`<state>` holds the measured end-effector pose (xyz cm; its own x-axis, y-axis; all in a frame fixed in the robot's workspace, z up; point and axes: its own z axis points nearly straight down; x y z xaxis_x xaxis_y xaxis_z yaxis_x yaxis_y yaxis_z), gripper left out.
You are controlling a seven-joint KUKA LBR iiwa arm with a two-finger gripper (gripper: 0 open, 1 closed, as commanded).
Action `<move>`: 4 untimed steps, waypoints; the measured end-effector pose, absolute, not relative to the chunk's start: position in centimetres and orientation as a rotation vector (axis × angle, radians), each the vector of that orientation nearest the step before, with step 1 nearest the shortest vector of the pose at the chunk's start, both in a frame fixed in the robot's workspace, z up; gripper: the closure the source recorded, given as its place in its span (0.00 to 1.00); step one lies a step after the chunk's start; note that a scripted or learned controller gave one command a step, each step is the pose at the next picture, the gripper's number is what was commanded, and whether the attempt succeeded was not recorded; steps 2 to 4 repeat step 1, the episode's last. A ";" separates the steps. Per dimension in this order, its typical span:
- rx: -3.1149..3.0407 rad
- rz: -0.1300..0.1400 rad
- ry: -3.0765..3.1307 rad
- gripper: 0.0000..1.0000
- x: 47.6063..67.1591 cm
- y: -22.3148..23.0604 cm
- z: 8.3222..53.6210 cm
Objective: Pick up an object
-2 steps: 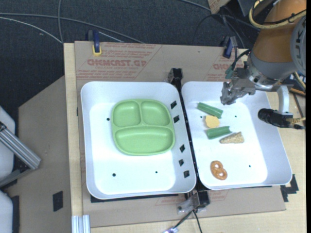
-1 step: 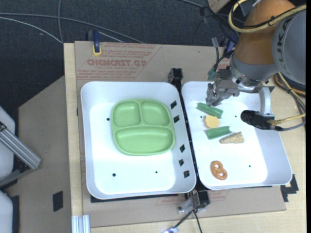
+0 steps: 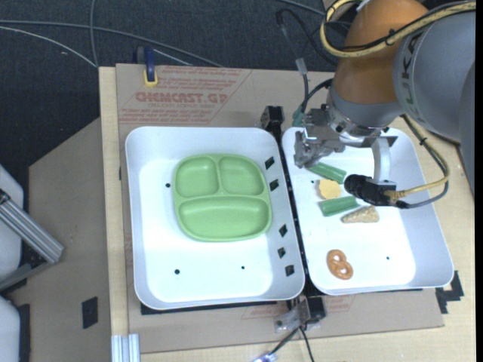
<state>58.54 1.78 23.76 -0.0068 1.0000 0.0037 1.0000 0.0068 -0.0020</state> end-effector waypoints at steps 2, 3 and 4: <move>-2.214 -0.004 -2.227 1.00 58.0 7.1 24.5; -2.214 -0.004 -2.227 1.00 58.0 7.1 24.5; -2.214 -0.004 -2.227 1.00 58.0 7.1 24.5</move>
